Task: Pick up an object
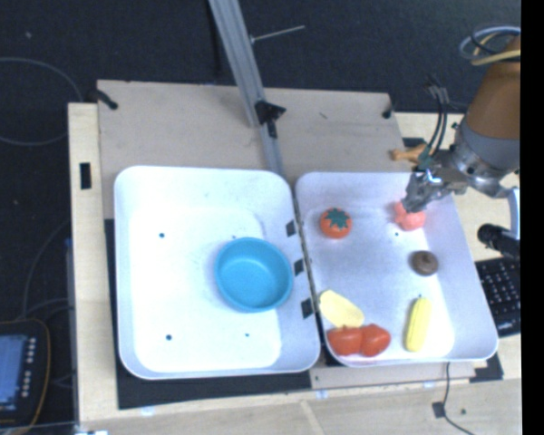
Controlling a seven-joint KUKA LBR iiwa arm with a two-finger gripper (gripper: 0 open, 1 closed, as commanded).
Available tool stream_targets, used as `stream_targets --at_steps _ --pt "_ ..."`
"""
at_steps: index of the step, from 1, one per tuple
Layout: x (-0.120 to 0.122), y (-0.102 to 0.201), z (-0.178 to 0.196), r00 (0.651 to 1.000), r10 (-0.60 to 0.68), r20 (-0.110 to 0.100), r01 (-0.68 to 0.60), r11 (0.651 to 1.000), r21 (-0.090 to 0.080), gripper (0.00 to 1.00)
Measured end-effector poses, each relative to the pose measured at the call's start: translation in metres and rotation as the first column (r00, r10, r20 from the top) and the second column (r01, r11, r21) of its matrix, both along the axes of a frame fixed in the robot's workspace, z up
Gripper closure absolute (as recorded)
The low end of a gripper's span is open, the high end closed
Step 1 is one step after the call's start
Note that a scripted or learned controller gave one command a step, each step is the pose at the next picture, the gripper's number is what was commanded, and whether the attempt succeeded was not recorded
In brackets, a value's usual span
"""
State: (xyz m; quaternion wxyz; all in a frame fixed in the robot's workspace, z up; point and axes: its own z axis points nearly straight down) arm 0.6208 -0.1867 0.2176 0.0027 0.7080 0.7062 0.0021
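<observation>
camera view: the desk point(208, 120) carries two shallow white bins side by side. the left bin point(163, 198) holds a blue bowl point(252, 274), upright, a little right of the bin's middle. the right bin point(367, 202) holds six items. a red tomato with a green stem point(335, 223) lies in the upper left part. a pink object point(411, 216) lies near the upper right rim. a small brown round object point(423, 262) lies below the pink one, apart from it. a yellow banana-shaped piece point(417, 324) lies near the lower right corner, roughly upright in the view. a pale yellow piece point(341, 309) lies at the lower left, touching or just above a red pepper-like piece point(359, 340) at the bottom rim.

the arm enters from the right, orange band point(497, 98) above the wrist. the gripper point(421, 198) stands directly over the pink object, its tip at the object's top edge. whether the fingers are released or clenched on the object cannot be told; they are too small and dark to resolve. the pink object appears to rest on the bin floor.

a grey metal rail point(240, 57) slants across the desk's top.
</observation>
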Motion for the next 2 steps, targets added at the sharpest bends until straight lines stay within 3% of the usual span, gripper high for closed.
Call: stream_targets --at_steps 1,2 --pt "0.001 -0.001 0.036 1.000 0.007 0.000 -0.007 1.000 0.000 1.00" --pt "0.005 0.057 0.044 1.000 0.012 -0.005 -0.012 1.000 0.004 1.00"
